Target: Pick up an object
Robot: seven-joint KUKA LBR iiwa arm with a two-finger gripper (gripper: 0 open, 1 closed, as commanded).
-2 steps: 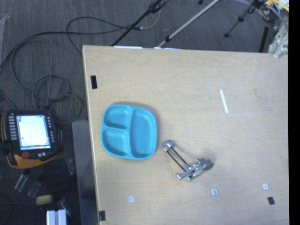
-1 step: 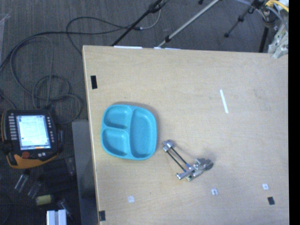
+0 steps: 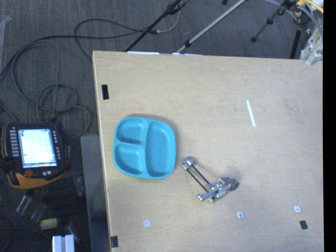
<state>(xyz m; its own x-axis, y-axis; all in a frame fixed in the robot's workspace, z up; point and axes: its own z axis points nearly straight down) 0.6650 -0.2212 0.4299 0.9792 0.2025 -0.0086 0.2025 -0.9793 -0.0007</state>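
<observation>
Blue divided plate [image 3: 145, 147] lay on the wooden table [image 3: 236, 88]; a metal clamp-like tool [image 3: 209, 181] lay just right of the plate, slightly below it

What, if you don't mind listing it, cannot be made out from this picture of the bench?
- Metal tool, camera view: too small and blurred to tell what kind of tool it is.
- Blue divided plate, camera view: fine detail in its compartments is too blurred to judge.
- Handheld screen on the floor, camera view: its text is too small to read.
- White strip on the bench: too small to identify.
</observation>
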